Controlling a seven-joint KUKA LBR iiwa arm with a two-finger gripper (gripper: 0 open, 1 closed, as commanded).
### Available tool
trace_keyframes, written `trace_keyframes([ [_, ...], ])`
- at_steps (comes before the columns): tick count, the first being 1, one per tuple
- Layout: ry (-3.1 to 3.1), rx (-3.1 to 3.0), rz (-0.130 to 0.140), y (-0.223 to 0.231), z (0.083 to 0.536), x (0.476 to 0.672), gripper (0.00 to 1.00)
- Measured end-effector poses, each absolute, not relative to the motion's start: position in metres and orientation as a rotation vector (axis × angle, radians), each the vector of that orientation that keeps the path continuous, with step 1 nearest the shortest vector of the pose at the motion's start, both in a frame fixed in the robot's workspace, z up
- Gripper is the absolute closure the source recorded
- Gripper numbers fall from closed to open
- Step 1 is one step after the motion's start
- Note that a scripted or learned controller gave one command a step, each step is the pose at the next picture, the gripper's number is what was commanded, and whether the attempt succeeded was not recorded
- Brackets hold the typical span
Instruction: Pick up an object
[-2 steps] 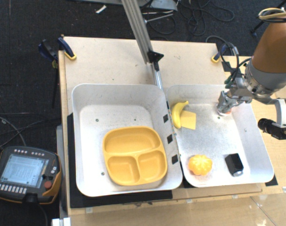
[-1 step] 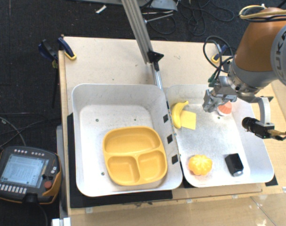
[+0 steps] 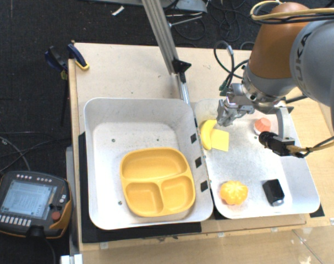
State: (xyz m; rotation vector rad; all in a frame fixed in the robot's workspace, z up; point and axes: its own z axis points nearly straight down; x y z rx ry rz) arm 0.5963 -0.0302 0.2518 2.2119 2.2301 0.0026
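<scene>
Black block (image 3: 273,192), gripper (image 3: 226,120) over yellow block (image 3: 219,141)

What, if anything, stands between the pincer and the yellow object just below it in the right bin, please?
Nothing visible does: the pincer hangs right above the yellow block-shaped object. The orange round fruit and black box lie well apart, near the white right bin's front.

Toward the lower left of the frame you have the teach pendant (image 3: 28,202) lying on the dark floor, screen up (its cable trails off to the left). At the upper left corner of the bench (image 3: 122,70) sits a blue and yellow clamp (image 3: 67,56). A slanted metal pole (image 3: 162,32) crosses the top centre, with loose cables (image 3: 211,15) behind it.
</scene>
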Motion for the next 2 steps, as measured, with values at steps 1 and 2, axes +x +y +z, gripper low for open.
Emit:
trace_keyframes([
  [1,2.231,2.212,0.003,0.024,0.256,0.599,1.00],
  [2,2.232,2.213,0.000,0.079,0.237,0.607,1.00],
])
